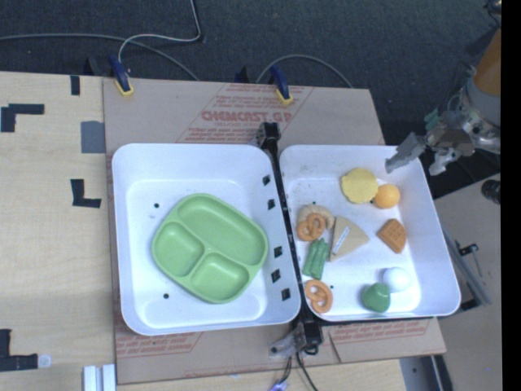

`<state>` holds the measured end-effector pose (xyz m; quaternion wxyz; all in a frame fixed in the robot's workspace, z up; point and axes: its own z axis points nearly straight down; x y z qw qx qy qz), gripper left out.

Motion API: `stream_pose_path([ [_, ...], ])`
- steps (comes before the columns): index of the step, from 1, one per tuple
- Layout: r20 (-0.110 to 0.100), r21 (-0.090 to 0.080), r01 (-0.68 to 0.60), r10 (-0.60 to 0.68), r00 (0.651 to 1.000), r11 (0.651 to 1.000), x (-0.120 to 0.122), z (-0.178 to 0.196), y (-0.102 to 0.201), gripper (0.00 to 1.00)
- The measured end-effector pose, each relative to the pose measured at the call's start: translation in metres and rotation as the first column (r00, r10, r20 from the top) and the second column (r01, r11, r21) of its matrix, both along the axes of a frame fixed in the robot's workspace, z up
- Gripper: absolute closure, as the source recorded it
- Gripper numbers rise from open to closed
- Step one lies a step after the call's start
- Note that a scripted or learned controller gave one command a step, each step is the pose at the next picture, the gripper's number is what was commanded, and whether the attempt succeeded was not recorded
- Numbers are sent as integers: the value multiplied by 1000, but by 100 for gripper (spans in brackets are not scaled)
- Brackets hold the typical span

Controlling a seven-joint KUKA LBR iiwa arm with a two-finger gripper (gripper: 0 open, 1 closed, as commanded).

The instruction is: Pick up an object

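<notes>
The right bin (423, 218) holds a yellow round piece (358, 185), an orange ball (387, 195), a brown waffle-like piece (392, 235), two pretzels (312, 223) (318, 295), a pale wedge (348, 238), a green stick (316, 258), a green round piece (376, 297) and a white ball (396, 279). My gripper (423, 153) hangs over the bin's upper right rim, to the right of and above the yellow piece. Its fingers stand apart with nothing between them.
The left bin (130, 218) holds a green divided plate (210, 248). Both bins lie on a cardboard sheet (236, 112) held by blue clamps (122, 78) at the back. Cables run over the dark floor behind the bench.
</notes>
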<state>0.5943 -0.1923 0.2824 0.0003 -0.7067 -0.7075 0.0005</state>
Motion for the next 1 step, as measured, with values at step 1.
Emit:
stream_pose_path([
  [1, -3, 1, 0, 0, 1000, 1000, 39, -116, -9, 0],
])
